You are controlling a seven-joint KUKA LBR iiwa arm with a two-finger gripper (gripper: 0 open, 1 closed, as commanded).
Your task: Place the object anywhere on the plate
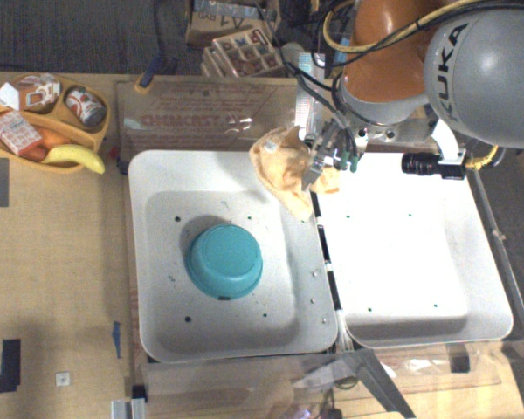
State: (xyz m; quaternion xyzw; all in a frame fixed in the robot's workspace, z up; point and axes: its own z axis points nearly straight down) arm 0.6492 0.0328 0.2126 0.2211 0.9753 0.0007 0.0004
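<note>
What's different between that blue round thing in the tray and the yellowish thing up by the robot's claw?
The teal plate is a smooth, firm-looking round disc; the tan cloth-like object is crumpled and irregular. The plate lies flat in the middle of the left bin; the tan object sits at that bin's upper right corner, draped over the rim. The plate lies well apart from the claw; the tan object is right beside it. Both are at the left bin.
</note>
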